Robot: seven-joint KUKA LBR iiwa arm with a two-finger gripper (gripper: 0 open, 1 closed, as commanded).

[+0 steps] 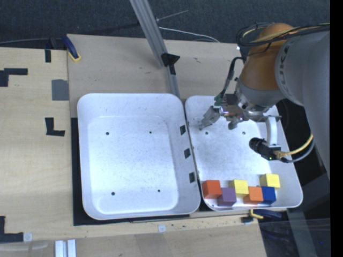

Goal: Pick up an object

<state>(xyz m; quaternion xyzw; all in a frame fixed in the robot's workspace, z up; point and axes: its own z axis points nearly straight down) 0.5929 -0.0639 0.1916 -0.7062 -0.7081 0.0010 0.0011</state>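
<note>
the gripper [221,120] hung over the upper part of the right bin [289,167], right of the frame's centre, its two fingers [208,119] spread apart with nothing between them. the blocks sat well apart from it, clustered at that bin's lower edge — an orange block [213,188], a purple block [229,196], two yellow blocks [240,186], another orange and a blue block [268,195]. the left bin [86,143] lay just beside, toward centre-left.

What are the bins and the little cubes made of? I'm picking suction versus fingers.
Bins: probably moulded plastic, white and smooth, with rounded rims and a faint sheen. Cubes: possibly painted wood or plastic, solid matte colours with crisp edges; the view leaves that open.
</note>
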